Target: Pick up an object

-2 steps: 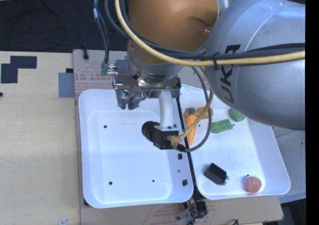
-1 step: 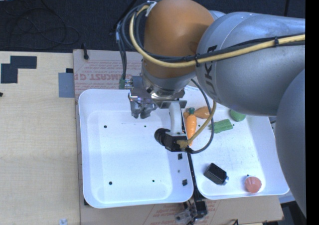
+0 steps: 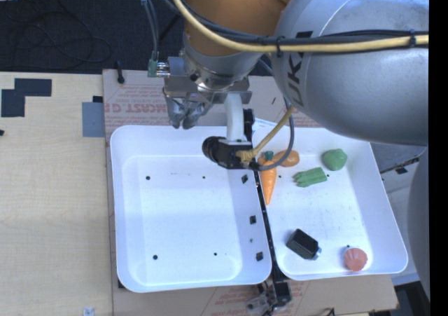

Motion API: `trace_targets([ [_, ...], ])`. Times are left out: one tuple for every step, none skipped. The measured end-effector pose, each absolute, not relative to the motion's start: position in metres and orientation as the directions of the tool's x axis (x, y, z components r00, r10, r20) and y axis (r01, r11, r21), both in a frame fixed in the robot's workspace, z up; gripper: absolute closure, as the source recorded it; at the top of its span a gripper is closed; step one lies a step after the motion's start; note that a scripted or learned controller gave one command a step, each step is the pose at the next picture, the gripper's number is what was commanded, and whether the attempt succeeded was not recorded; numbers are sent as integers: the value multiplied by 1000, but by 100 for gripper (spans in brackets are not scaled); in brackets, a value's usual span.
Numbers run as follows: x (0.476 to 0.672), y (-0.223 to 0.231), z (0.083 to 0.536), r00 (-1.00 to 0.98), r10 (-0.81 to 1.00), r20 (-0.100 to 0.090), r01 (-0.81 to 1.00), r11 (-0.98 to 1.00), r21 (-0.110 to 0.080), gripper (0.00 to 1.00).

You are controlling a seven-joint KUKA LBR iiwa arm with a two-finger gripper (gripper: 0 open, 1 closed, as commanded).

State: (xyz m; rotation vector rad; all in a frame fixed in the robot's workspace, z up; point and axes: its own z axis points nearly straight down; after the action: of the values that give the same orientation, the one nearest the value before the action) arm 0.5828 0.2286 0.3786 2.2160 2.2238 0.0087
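Observation:
My gripper point(image 3: 187, 117) hangs over the far rim of the left bin point(image 3: 133, 237), near its back right corner, and I see nothing in it. The objects lie in the right bin point(image 3: 392, 237). An orange carrot point(image 3: 267, 183) rests against the divider, with a small orange piece point(image 3: 288, 159) beside it. To their right are a green pea pod point(image 3: 310, 177) and a rounded green item point(image 3: 334, 159). A black block point(image 3: 303, 244) and a pink-red ball point(image 3: 355, 258) lie near the front. The gripper is left of all of them.
A black fitting with a yellow cable point(image 3: 222, 151) hangs from the arm over the divider point(image 3: 260, 227). The big grey arm covers the back right of the scene. Brown cardboard point(image 3: 133, 101) lies under the bins, and a tan bench point(image 3: 49, 188) is to the left.

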Motion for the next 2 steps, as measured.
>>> trace_targets([
  [546,240,548,-4,1000,6,1000,4,12,100],
  [587,244,537,0,1000,-2,1000,0,-2,100],
])
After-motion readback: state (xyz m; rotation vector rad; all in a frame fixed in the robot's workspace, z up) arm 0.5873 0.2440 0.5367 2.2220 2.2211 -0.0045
